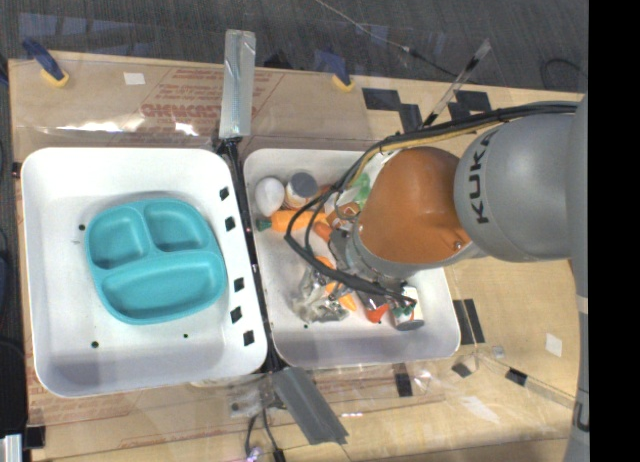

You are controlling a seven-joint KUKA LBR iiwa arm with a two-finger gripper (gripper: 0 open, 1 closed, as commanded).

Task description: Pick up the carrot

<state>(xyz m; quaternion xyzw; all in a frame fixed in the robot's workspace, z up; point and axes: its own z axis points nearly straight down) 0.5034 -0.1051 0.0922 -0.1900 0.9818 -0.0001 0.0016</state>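
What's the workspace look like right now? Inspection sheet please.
Surface: two white bins side by side on a taped cardboard bench.
Job's things: carrot in the right bin, partly under the arm.
Clutter: teal divided plate in the left bin; white ball and small mixed items by the carrot.
End effector: hidden under the orange wrist.
Cables: black cables loop off the wrist.
Surroundings: dark carpet.
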